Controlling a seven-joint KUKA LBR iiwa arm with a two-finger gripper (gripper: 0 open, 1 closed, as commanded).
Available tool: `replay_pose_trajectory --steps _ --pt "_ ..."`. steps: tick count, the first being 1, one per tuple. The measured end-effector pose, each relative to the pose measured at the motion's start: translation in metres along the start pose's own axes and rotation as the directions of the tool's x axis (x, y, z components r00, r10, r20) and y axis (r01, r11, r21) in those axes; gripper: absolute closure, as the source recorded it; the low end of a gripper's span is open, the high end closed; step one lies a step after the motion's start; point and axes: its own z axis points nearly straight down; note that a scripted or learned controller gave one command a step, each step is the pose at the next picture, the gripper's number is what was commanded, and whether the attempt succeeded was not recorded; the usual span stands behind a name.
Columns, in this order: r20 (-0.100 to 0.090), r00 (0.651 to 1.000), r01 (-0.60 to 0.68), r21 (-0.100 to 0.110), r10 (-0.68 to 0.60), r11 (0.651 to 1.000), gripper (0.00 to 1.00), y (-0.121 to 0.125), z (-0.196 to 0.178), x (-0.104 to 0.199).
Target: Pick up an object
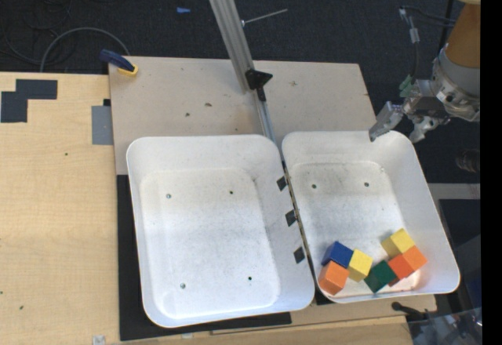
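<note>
Several small blocks lie clustered in the near right corner of the right bin (353, 179): a blue block (340, 252), a yellow block (360, 264), an orange block (334, 278), a green block (381, 277), a red-orange block (407, 263) and another yellow block (399, 241). My gripper (400, 128) hangs over the far right corner of that bin, well away from the blocks. Its two fingers stand apart, open, with nothing between them.
The left bin (204, 226) sits beside the right one, with black clips along the shared edge. A slanted aluminium post (231, 26) rises behind the bins. A wooden board lies under and behind both bins.
</note>
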Motion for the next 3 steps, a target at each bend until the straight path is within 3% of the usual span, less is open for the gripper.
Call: replay_pose_trajectory --steps 1,2,3 --pt "-0.002 1.000 -0.003 0.006 0.003 1.000 0.00 0.038 0.086 0.012" --pt "0.000 1.000 -0.003 -0.001 0.003 1.000 0.00 0.039 0.080 0.011" --pt "-0.002 1.000 -0.008 0.007 0.008 1.000 0.00 -0.002 0.134 0.002"
